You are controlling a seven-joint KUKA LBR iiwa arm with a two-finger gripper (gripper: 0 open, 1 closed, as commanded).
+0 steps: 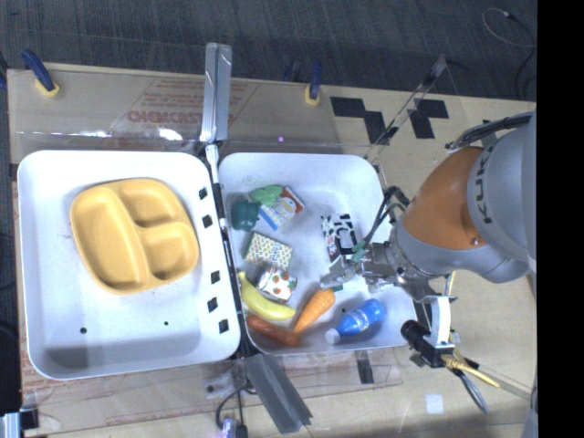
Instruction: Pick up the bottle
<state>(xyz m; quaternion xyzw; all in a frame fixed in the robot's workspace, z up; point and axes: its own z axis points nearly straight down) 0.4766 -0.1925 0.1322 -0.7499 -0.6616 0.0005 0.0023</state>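
Here fingers (339, 272) hover above bottle (358, 321); spread or pressed, cannot tell.

Glossy blue plastic bottle (358, 322); smooth white plastic bins (55, 354).

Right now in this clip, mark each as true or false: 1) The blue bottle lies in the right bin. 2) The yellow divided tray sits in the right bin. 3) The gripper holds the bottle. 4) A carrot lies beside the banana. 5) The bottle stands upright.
1) True: the blue bottle lies in the right bin, near its front edge.
2) False: the yellow divided tray sits in the left bin.
3) False: the gripper is above the bottle, apart from it.
4) True: the carrot lies right next to the banana.
5) False: the bottle lies on its side, its white cap toward the carrot.
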